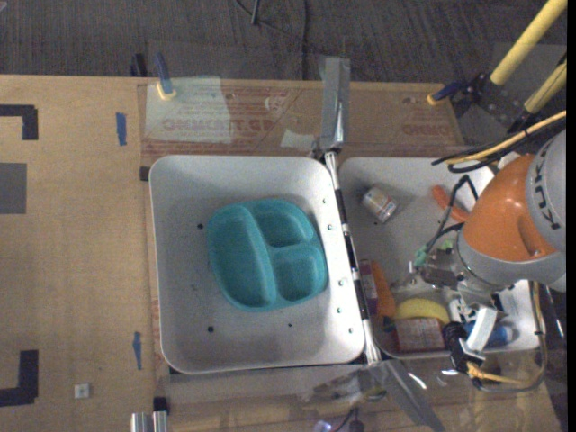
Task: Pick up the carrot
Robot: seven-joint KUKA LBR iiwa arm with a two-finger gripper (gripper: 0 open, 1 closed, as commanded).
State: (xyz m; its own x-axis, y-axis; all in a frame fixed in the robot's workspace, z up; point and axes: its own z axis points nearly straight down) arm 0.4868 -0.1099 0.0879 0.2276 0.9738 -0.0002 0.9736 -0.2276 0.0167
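The left bin point(180, 268) holds a teal divided plate point(267, 254), set a little toward its right wall and well apart from the work.

In the right bin point(400, 174), the carrot point(383, 291) lies against the left wall, close beside the divider between the two bins. Its long axis runs roughly from 12 to 6 o'clock, with a slight lean. A yellow banana-like piece point(423, 310) sits just at its 3 o'clock, touching or nearly so, with a reddish flat packet point(418, 334) below that. A small grey can point(380, 203) lies at the carrot's 12 o'clock, apart from it.

The gripper point(439, 264) hangs under the orange-banded wrist, and the carrot lies at about its 8 o'clock, near. Whether the claw is wide or narrow cannot be told; cables and the wrist hide it.

I judge room is tight: the wall crowds one side and the banana the other, so closing across the short width looks awkward.
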